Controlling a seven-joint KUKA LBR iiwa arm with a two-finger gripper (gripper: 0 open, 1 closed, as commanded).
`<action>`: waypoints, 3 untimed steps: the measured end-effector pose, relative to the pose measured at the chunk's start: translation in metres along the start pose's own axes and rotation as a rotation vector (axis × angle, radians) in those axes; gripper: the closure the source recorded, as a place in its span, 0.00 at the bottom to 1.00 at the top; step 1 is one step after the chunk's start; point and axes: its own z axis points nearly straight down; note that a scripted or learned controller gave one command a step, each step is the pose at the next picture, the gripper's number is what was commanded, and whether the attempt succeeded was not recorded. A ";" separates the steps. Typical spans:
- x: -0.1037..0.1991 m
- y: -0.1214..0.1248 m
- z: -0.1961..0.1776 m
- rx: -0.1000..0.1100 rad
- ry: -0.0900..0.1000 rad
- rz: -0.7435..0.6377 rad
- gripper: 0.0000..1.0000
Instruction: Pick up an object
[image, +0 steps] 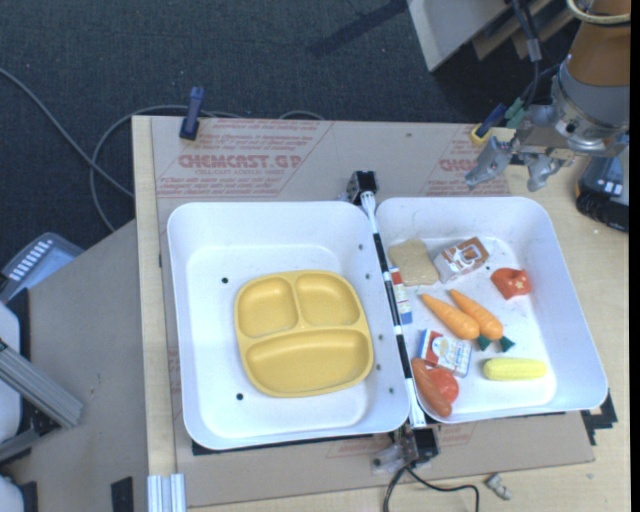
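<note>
- Gripper (512, 165) hangs over the surface (300, 160), just beyond the right bin's (570, 300) far rim; fingers spread, nothing between them.
- Right bin holds two carrots (462, 315), corn (515, 369), a tomato (436, 388), a red pepper (511, 283), bread (413, 262) and two small packets (462, 256).
- Left bin (200, 300) holds a yellow tray (302, 331).

This looks like a robot lab, not a home. A robot arm (600, 60) reaches over a work bench (300, 150) on dark carpet (150, 50). Two white bins (200, 330) hold toy food (462, 315). Loose cables (60, 110) run on the floor, and maybe gear sits at the left.
</note>
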 end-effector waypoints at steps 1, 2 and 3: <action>0.062 -0.070 0.099 0.001 0.000 -0.001 0.00; 0.023 -0.087 0.167 0.001 0.000 0.001 0.00; 0.013 -0.106 0.199 0.001 0.001 0.001 0.00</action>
